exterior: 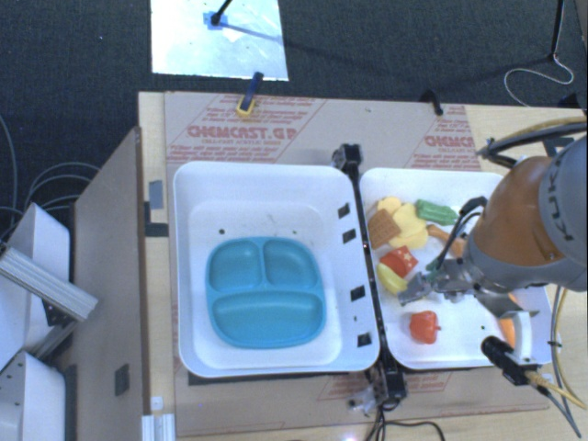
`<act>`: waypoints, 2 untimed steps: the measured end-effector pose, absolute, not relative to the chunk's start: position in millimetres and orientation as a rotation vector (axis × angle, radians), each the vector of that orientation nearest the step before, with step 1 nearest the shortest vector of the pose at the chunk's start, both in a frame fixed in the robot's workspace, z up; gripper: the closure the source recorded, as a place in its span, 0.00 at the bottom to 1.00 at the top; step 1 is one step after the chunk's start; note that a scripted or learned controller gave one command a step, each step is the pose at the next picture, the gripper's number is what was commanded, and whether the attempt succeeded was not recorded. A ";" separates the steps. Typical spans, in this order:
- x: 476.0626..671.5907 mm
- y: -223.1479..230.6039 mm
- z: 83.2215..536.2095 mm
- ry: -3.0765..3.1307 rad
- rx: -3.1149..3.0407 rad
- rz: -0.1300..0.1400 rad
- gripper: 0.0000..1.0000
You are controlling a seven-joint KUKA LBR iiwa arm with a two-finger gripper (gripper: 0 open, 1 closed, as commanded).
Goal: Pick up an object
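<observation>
The right bin (459, 361) holds a heap of toy food: a red tomato-like piece (424, 326), a red pepper piece (398, 263), yellow pieces (411, 237), a brown waffle-like piece (382, 227), a green piece (436, 212) and an orange carrot (439, 233). My gripper (418, 288) hangs low over the bin's left half, just right of the red pepper piece and above the tomato. The arm with its orange band (514, 214) covers the bin's right side. I see nothing held.
The left bin (197, 191) carries a blue divided plate (265, 291). A black clip bar (363, 246) runs between the two bins. An orange piece (508, 327) lies at the right bin's near right, partly under the arm.
</observation>
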State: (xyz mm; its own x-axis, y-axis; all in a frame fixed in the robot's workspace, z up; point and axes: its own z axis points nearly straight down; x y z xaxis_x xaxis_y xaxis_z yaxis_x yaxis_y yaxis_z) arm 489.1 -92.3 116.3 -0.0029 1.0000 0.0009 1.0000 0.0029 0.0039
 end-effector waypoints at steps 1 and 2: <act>486.2 -82.3 82.9 2.223 2.222 0.000 0.00; 487.8 -84.0 95.4 2.218 2.217 0.003 1.00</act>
State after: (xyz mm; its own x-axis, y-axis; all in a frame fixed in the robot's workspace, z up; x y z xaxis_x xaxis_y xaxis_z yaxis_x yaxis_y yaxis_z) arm 487.8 -84.0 95.4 -0.0002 1.0000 -0.0026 1.0000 0.0002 0.0050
